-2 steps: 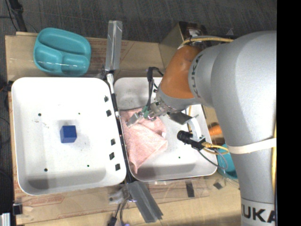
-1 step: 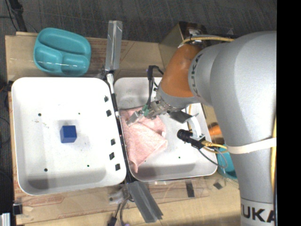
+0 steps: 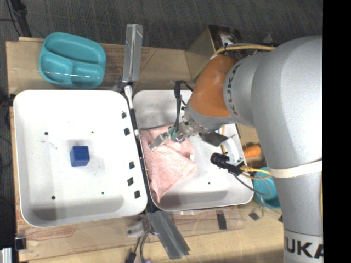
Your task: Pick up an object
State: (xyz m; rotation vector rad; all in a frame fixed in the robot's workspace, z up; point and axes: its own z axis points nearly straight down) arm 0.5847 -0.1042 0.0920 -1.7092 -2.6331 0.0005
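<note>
Nearest the camera, arm: the grey arm (image 3: 290, 147) fills the right side, its orange band (image 3: 214, 89) bent over the right bin.
Right bin: the white bin (image 3: 189, 193) holds a pink cloth (image 3: 170, 163), crumpled along its left half and reaching toward the front wall.
Gripper: the gripper (image 3: 174, 134) sits low over the cloth's upper edge, at the touching point or just above it; whether its tips are apart or together I cannot tell.
Left bin: the other white bin (image 3: 33, 147) holds a blue cube (image 3: 80, 155), alone near the middle of the floor, well apart from the gripper.
Beyond the bins: a teal tray (image 3: 72, 59) lies on the bench behind the left bin.
</note>
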